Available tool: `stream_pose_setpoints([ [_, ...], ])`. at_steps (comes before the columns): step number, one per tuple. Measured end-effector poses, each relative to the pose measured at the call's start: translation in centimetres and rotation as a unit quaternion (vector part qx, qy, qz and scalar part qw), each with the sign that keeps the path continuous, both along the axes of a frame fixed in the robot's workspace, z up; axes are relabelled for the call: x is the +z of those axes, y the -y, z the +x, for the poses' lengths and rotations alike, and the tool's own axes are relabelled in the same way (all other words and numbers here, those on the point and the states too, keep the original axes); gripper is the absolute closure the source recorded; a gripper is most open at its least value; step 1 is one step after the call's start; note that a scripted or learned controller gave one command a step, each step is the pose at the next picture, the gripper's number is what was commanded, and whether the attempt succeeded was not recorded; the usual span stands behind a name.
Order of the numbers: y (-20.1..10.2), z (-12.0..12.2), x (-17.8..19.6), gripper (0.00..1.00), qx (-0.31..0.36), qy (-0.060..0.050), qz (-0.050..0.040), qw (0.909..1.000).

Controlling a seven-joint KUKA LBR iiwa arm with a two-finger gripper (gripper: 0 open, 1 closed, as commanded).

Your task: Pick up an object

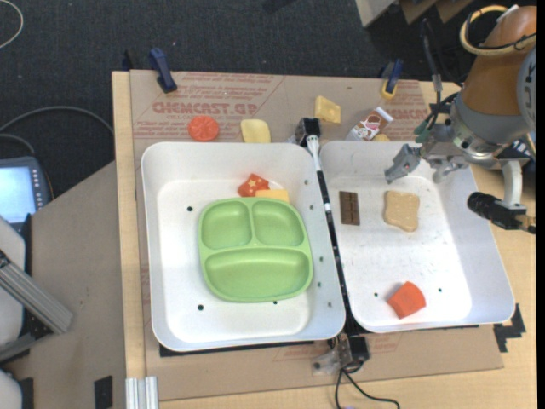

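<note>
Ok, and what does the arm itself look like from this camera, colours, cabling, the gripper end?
The arm is grey with a broad orange band above the wrist. A thin dark cable runs down beside it. The gripper at its end is grey metal with two fingers. A black cylindrical part sticks out below the wrist.

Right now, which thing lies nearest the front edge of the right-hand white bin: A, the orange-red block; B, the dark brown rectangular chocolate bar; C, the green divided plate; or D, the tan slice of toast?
A: the orange-red block lies by the front rim of the right-hand white bin, while the dark brown rectangular chocolate bar and the tan slice of toast lie further back, and the green divided plate sits in the left bin.
</note>
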State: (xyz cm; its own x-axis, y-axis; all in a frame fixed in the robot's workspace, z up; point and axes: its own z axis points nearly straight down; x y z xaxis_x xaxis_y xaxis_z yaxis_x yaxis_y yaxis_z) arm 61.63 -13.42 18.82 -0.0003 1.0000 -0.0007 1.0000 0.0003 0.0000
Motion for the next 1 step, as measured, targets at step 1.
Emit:
stream_pose_setpoints([
  [1,3.2,-1.83,-10.94,0.0,-0.002,-0.004,0.0008,1.0],
])
